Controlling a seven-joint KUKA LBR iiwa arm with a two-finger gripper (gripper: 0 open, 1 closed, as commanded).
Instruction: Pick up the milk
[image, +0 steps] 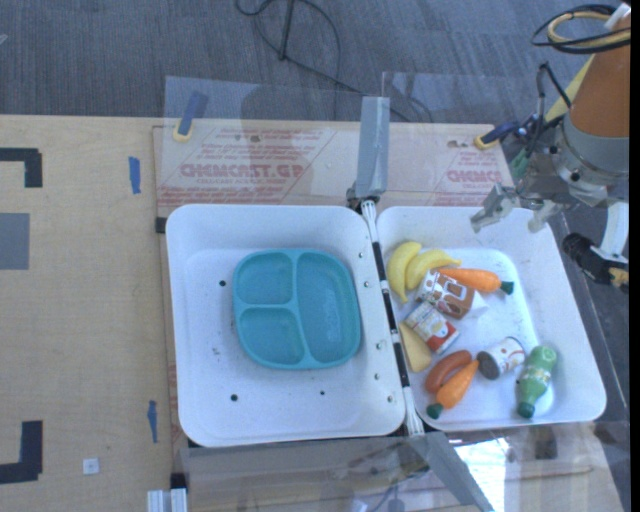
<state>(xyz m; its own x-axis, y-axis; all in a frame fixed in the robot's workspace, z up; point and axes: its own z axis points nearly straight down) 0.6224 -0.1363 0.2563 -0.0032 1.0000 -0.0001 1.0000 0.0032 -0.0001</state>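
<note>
Nothing is picked yet — the milk (431, 324) lies at the centre-left of the right bin (590, 395), untouched. The gripper (516, 212) hovers at one o'clock of it, fingers spread, empty — approach and grasp remain.

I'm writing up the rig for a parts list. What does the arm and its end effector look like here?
The arm has an orange band above a grey wrist section, with yellow and black cables looping beside it. Its end effector is pale grey metal with two thin fingers.

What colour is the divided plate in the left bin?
Teal, a plain blue-green all over. The plate shows clearly in the camera view, lying flat in the left bin.
</note>
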